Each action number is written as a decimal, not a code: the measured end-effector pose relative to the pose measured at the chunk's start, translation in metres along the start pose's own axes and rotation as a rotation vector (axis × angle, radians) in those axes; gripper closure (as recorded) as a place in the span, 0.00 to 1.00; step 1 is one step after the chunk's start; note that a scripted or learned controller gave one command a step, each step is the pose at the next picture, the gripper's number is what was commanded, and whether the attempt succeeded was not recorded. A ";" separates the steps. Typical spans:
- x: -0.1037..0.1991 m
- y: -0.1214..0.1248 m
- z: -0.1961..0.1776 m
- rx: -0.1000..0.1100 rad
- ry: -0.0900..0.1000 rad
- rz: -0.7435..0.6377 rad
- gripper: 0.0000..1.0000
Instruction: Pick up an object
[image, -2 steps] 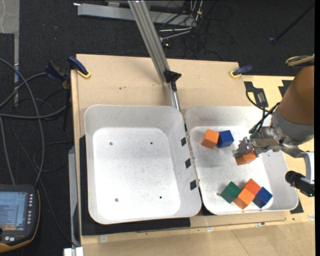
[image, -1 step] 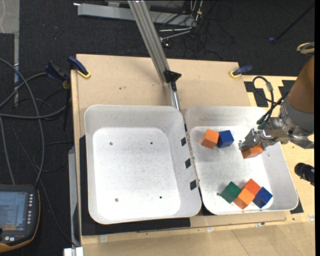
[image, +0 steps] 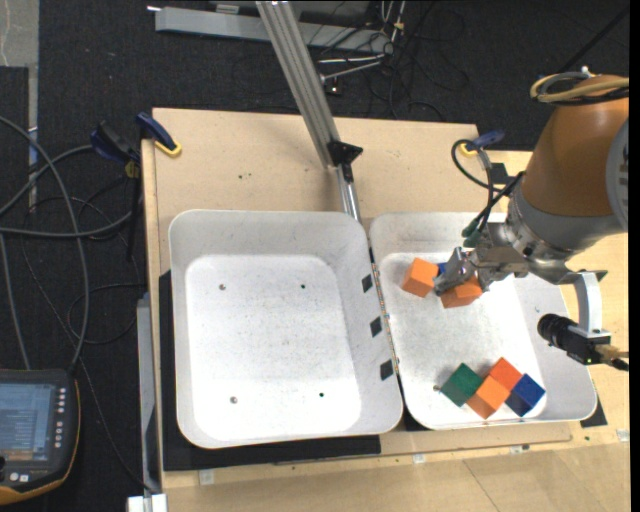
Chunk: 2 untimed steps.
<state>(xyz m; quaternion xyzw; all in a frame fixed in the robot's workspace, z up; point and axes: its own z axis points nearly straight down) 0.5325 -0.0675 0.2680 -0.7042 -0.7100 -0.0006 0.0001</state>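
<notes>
Nearest the camera, a green block (image: 462, 383), an orange block (image: 494, 387) and a blue block (image: 526, 393) cluster at the right bin's (image: 420, 330) front. Farther back, the jaws (image: 459, 279) are clamped on a second orange block (image: 463, 293); a third orange block (image: 421, 277) lies just beside it.

Left shallow white bin (image: 200, 300) open throughout, right white bin (image: 420, 400) crowded by orange cubes (image: 421, 277) and near-corner block cluster (image: 495, 388)
</notes>
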 end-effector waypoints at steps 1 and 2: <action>0.054 0.012 -0.002 0.000 0.001 0.000 1.00; 0.117 0.024 0.008 0.002 0.000 0.000 1.00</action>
